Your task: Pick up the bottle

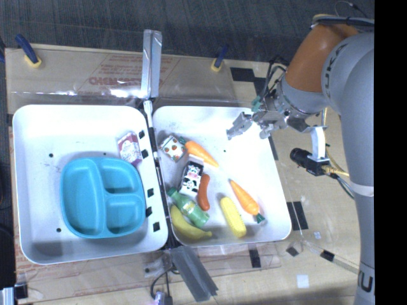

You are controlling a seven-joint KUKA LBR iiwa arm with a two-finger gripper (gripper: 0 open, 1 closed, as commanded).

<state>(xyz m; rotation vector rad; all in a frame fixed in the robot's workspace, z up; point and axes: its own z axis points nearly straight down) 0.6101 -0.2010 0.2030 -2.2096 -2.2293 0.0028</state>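
Note:
The bottle is small and green. It lies on its side near the front left of the right bin, resting against a banana. My gripper hangs over the bin's back right part, well up and right of the bottle. It is open, and nothing sits between its fingers.
Around the bottle lie a red sausage, a black-and-white carton, two carrots, a yellow vegetable and a small box. The left bin holds a blue divided tray and a pouch.

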